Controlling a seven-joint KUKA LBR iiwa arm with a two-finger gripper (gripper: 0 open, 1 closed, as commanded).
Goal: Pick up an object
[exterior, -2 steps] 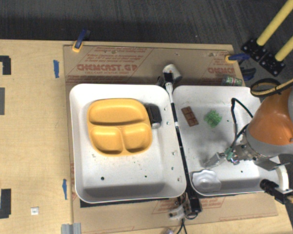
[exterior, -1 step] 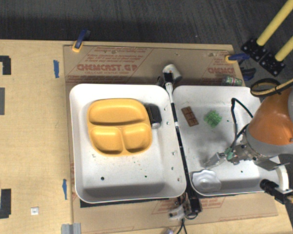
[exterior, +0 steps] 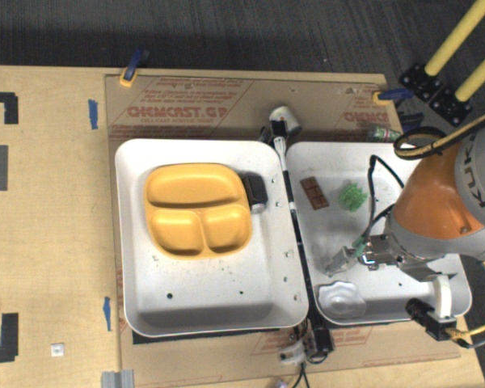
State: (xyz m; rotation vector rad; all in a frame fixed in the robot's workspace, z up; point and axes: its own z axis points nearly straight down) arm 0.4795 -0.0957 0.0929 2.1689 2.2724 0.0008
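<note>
My gripper (exterior: 344, 259) hangs low over the middle of the right bin (exterior: 385, 150), on the grey arm with the orange band (exterior: 436, 204) that comes in from the right. A brown block (exterior: 313, 192) and a small green object (exterior: 352, 196) lie in the far part of that bin, apart from the gripper. A clear plastic piece (exterior: 340, 299) rests in the near left corner, just below the gripper. In the left bin (exterior: 210, 289) sits a yellow divided plate (exterior: 198, 208), with a black object (exterior: 255, 190) against its right side.
Both bins rest on a cardboard sheet (exterior: 186, 103) held by blue clamps (exterior: 132, 67). Yellow poles (exterior: 461, 31) stand at the far right. Cables (exterior: 408, 140) loop over the right bin's far edge.
</note>
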